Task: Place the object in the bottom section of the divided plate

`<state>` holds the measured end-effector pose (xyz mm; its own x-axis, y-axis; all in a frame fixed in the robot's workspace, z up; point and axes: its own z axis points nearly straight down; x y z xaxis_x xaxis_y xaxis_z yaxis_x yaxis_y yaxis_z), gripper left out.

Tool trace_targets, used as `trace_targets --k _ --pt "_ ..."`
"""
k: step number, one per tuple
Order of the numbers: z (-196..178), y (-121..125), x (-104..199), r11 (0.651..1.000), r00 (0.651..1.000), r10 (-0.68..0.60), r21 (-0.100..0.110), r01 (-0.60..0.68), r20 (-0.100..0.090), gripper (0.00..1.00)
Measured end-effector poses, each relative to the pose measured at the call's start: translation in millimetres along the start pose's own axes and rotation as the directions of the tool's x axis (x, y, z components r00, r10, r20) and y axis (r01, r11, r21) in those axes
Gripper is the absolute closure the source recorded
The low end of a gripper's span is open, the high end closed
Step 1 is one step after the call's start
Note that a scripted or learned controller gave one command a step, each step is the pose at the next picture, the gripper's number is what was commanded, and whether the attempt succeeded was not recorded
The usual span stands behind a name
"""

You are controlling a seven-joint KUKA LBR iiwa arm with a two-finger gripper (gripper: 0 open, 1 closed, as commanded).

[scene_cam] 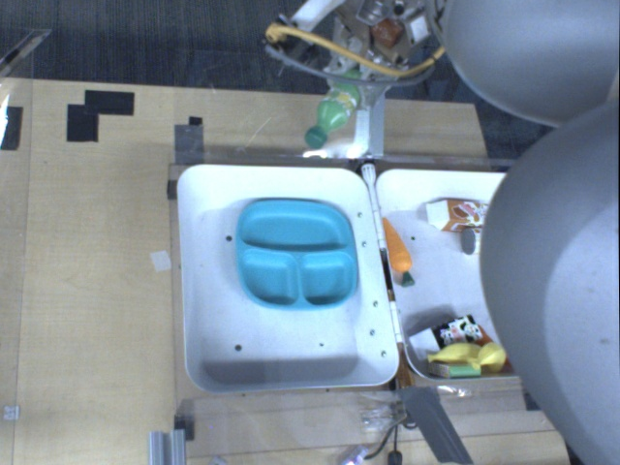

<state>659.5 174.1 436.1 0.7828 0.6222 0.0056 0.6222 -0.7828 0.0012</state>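
Sitting in the left bin point(208, 260), a blue divided plate point(295, 252) is lying empty; the gripper point(351, 103), upper centre, is clamping a green bottle point(330, 117) slanting lower-left.

I see a blue divided plate point(295, 264) of smooth, softly glossy plastic sitting in the left white plastic bin point(199, 260), which looks matt. The pale wooden bench top point(87, 289) has a flat, dull finish. The big grey arm shell point(557, 289) looks smooth and satiny. The small green bottle-shaped object point(331, 119) looks like shiny plastic.
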Motion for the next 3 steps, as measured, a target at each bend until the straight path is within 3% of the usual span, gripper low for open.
trace_targets --k 1,2,3 --pt "1.0 42.1 -57.3 1.0 1.0 0.02 0.0 -0.02 0.005 1.0" --pt "18.6 92.4 -121.1 0.981 0.981 0.194 0.0 -0.194 0.006 1.0" --pt "251.7 10.1 -130.0 0.97 0.97 0.244 0.001 -0.244 0.006 1.0"
